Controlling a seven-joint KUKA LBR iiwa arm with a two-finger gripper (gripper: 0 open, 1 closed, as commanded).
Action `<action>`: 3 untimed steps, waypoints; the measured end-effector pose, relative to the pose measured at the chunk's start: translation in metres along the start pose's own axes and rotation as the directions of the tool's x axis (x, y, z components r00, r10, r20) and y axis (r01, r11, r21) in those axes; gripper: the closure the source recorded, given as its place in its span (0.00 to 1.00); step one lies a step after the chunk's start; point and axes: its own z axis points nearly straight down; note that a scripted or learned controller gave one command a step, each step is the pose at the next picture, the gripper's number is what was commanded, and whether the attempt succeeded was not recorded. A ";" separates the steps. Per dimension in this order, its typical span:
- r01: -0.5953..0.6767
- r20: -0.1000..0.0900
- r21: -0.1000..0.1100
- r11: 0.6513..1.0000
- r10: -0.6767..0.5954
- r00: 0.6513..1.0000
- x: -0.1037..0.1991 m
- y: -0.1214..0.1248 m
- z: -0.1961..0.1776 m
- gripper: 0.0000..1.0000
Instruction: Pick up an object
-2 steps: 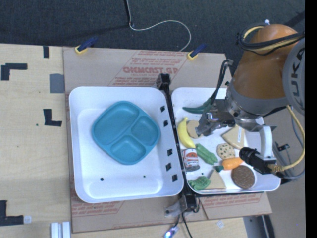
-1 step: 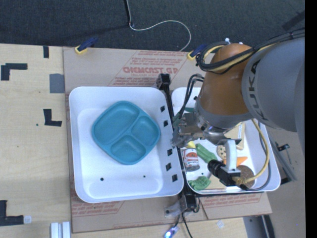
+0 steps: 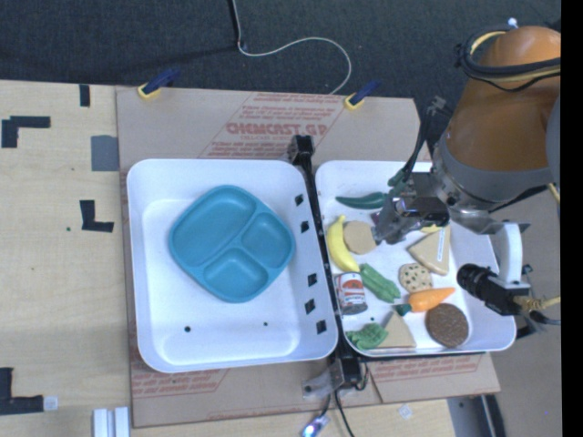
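Two white bins, one blue plate, one banana.

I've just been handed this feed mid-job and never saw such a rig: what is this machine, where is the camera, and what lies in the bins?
One camera looks down at a slant on a bench with two white bins. The grey and orange robot arm reaches in from the right; its pincer hangs over the right bin, and I cannot tell whether it grips anything. The left bin holds a blue divided plate. The right bin holds toy food: a banana, a carrot, a cookie, a small can.
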 end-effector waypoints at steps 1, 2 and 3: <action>0.012 -0.003 0.015 1.000 -0.012 1.000 0.082 -0.002 0.055 1.00; 0.003 -0.002 -0.002 1.000 -0.003 1.000 0.056 0.001 -0.045 1.00; 0.008 -0.002 0.008 1.000 -0.008 1.000 0.089 0.000 -0.055 1.00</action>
